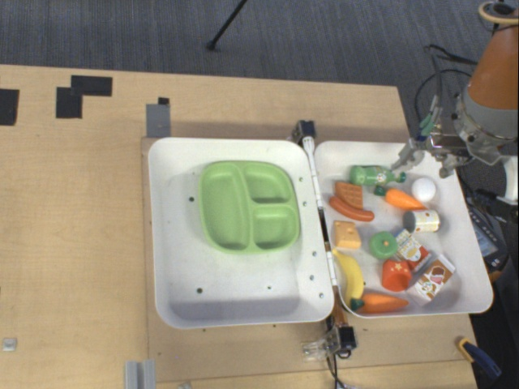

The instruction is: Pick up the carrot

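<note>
The gripper (425, 159) hung over the right bin's (478, 294) far rim, fingers spread and holding nothing. The carrot (403, 198) lay just below it, touching the green bottle (369, 174) and close beside the white egg (423, 189). A second carrot (381, 302) lay at the near wall beside the banana (351, 274). The green tray (247, 206) occupied the left bin (174, 217).
</note>
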`<move>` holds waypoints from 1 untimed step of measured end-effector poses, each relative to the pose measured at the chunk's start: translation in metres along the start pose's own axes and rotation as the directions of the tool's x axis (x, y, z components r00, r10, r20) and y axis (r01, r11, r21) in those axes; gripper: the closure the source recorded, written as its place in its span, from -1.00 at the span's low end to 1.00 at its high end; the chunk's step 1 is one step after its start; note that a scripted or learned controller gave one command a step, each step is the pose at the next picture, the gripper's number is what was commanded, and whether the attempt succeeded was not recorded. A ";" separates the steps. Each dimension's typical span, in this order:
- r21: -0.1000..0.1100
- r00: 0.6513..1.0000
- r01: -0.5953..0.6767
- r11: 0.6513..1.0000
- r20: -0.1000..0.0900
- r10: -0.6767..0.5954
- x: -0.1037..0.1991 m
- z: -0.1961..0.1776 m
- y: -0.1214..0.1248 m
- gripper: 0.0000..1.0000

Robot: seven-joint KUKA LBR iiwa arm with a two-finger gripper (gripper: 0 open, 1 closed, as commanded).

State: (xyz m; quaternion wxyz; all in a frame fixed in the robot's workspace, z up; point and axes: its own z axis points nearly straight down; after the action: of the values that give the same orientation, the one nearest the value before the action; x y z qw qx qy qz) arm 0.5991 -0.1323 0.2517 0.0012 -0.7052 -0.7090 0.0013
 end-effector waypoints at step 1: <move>-0.002 0.943 -0.334 0.943 -0.002 0.334 -0.044 0.168 0.003 -1.00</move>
State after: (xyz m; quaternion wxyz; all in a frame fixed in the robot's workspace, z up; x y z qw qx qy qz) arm 0.6014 -0.1763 0.0838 0.0010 -0.8152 -0.5792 0.0000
